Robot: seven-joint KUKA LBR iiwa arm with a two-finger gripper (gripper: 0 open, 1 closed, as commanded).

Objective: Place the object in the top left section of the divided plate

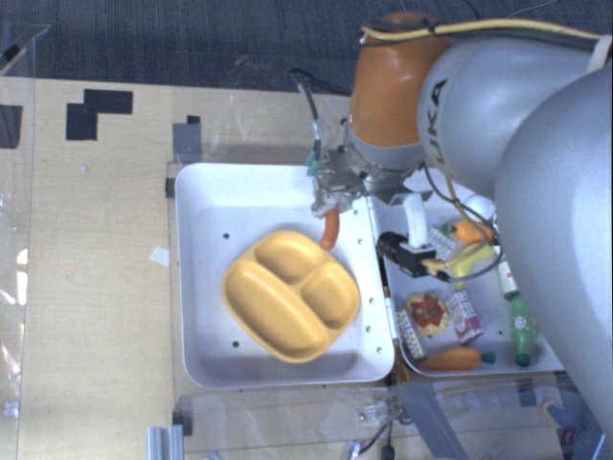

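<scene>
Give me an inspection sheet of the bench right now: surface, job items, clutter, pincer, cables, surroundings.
Surface: light wooden bench bearing two white bins, left bin and right bin.
Job's things: yellow divided plate in the left bin; small orange sausage-like object hanging upright at the pincer, just above the plate's far edge.
Clutter: right bin holds an orange carrot-like piece, a green bottle, a pizza slice toy, small packets.
Pincer: pincer shut on the orange object, over the left bin.
Cables: yellow hose along the arm; dark wires near the wrist.
Surroundings: black markers on the bench; clear panel at left.
</scene>
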